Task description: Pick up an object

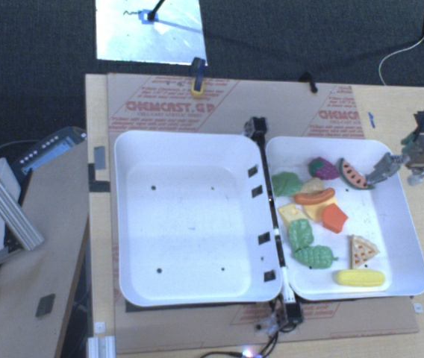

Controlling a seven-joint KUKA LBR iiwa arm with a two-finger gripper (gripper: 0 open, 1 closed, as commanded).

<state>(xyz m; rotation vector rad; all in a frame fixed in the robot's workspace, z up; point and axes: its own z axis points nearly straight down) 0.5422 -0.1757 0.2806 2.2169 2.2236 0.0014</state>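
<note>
The right bin [415, 239] holds several toy foods: a watermelon slice [352, 174], purple grapes [324, 168], a green leaf [287, 183], a sausage [314, 196], yellow cheese [294, 212], an orange block [334, 218], two green vegetables [300, 233] [315, 256], a pizza slice [361, 250] and a yellow piece [360, 277]. My gripper [400, 171] hangs over the bin's far right rim, just right of the watermelon slice. It looks open, and nothing sits between its fingers.
The left bin [189, 215] stands beside the right one, with black clips [263, 215] along the shared wall. A yellow-handled tool [197, 77] lies on the cardboard at the back. A white cable [410, 47] runs at the far right.
</note>
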